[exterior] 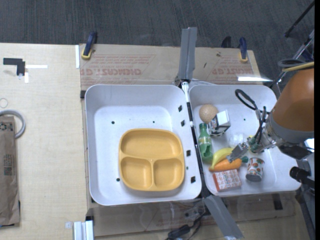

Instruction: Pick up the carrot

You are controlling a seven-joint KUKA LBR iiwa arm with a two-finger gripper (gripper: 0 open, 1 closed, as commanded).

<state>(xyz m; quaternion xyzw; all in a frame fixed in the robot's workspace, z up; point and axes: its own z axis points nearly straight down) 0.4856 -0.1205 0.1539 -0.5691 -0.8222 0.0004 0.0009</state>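
Note:
The carrot (226,165) is orange and lies on its side in the front half of the right bin (287,186). Its greenish top end points right. It rests between a yellow banana (220,155) and a red-printed packet (227,180). My gripper (243,150) reaches in from the right and hangs low just above and right of the carrot's top end, close to it or touching it. The grey wrist and the orange band (299,100) rise behind it.
The right bin also holds a green bottle (204,139), a tan ball (208,112), a small white-and-black object (220,122), a printed can (255,169) and a black loop (245,99). A yellow divided plate (151,160) lies in the left bin (100,134).

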